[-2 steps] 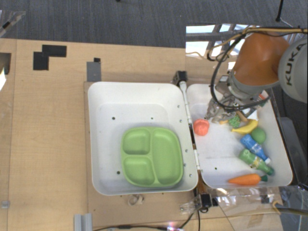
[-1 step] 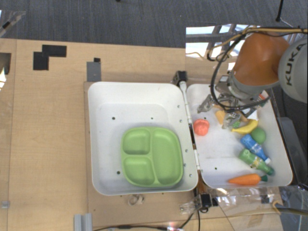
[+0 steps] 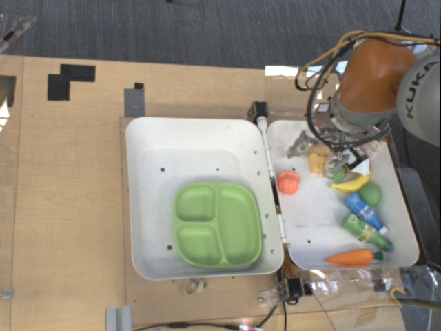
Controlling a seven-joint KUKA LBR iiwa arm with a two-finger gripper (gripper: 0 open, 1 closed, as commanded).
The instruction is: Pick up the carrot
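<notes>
The carrot [image 3: 351, 257], orange with a green stub, lies on its side at the near edge of the right bin [image 3: 303, 216]. My gripper [image 3: 335, 163] hangs over the far part of that bin, well away from the carrot, just above a yellow banana [image 3: 351, 182] and beside a pale yellow item [image 3: 317, 161]. The arm's orange band [image 3: 368, 71] and cables cover much of the wrist.
In the right bin also lie a pink-red cup [image 3: 288, 182], a green round fruit [image 3: 371, 194], a blue bottle [image 3: 363, 209] and a green bottle [image 3: 365, 229] right behind the carrot. The left bin [image 3: 158, 150] holds a green divided plate [image 3: 218, 223].
</notes>
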